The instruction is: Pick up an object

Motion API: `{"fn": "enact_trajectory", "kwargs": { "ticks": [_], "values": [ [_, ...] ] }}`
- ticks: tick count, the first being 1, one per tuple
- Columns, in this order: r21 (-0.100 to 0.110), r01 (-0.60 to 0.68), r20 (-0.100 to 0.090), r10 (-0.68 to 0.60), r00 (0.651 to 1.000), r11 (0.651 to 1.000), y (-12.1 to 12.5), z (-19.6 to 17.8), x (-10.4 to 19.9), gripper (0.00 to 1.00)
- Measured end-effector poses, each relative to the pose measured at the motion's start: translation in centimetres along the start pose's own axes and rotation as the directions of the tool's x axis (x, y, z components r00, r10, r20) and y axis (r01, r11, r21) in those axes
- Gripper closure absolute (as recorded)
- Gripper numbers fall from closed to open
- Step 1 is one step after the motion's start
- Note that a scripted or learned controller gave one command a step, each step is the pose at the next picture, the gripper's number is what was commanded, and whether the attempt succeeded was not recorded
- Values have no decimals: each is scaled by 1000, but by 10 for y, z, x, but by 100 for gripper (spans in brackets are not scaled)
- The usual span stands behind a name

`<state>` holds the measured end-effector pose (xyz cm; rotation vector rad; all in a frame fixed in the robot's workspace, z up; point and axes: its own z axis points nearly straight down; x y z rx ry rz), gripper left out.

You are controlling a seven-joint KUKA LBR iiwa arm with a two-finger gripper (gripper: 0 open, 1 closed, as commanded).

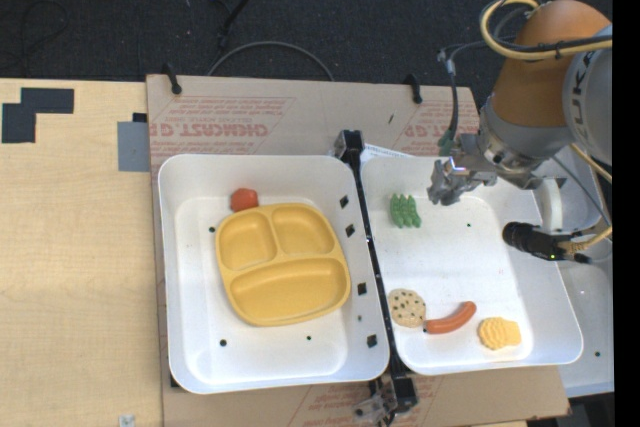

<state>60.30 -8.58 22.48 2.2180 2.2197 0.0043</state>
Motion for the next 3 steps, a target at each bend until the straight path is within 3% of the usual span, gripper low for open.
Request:
{"fn": "enact_trajectory", "kwargs": {
  "ticks": [1, 3],
  "values": [
    [6, 0, -1, 0, 1000, 1000, 0, -3, -1, 100],
    [8, 4, -3, -4, 1000, 1000, -18, -13, 108, 100]
  ]
}}
